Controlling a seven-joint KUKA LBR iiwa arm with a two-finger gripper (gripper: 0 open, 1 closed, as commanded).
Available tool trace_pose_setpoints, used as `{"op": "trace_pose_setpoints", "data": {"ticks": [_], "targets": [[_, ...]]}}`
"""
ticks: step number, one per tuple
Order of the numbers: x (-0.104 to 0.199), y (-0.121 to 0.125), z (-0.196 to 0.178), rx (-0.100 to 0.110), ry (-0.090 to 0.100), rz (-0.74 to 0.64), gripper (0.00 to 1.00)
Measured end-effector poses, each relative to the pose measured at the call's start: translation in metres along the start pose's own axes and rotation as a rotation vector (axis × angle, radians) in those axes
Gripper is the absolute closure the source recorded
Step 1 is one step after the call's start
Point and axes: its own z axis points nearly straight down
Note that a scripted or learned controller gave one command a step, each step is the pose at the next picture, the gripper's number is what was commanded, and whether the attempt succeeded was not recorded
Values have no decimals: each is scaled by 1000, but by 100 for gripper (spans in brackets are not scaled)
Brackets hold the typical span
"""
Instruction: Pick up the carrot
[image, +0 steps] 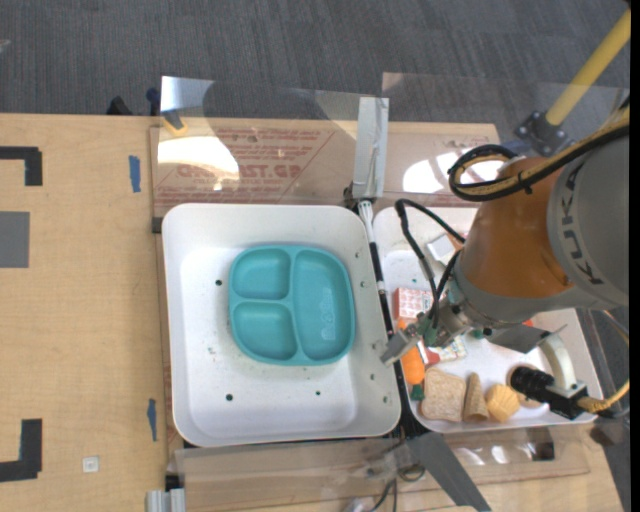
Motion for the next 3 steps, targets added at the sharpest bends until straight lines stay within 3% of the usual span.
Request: {"op": "trace_pose_setpoints", "data": {"ticks": [1,2,3], "targets": [[-131,-19,28,7,-2,-29,0],[-114,-50,90,-12,-5,-225,0],[-114,-48,80,-15,-6,-227,100]]}}
